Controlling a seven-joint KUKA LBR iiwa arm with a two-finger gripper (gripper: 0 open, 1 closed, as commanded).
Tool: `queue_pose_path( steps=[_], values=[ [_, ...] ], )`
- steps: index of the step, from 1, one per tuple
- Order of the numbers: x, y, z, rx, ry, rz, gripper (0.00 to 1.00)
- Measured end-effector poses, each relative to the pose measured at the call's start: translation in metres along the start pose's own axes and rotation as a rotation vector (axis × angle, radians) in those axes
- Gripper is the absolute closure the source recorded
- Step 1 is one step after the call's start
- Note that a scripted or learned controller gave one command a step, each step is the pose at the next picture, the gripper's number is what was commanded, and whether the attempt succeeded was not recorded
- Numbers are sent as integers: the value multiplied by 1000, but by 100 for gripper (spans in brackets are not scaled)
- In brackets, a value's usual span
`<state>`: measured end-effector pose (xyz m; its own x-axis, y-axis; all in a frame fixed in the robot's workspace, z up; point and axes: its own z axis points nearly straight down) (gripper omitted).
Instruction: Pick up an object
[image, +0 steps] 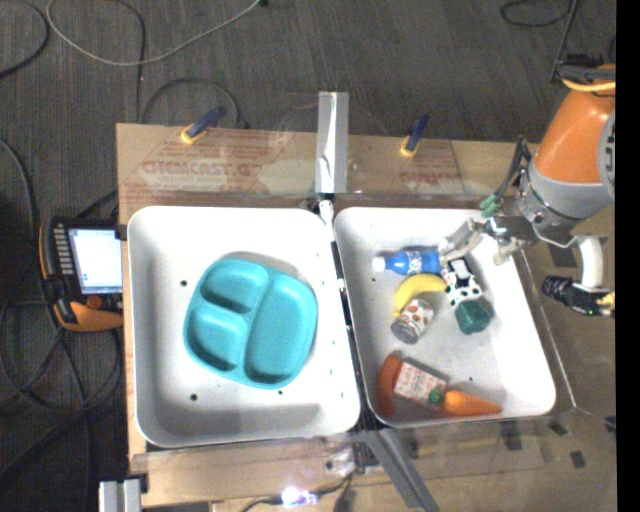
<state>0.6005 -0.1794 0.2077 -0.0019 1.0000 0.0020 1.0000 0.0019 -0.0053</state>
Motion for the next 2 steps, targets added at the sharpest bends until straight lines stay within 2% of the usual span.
queue_pose_path(
  steps=[1,2],
  values=[
    [-34,3,108,-6,2,-17,0],
    [-34,2,101,-1,4,-17,100]
  ],
)
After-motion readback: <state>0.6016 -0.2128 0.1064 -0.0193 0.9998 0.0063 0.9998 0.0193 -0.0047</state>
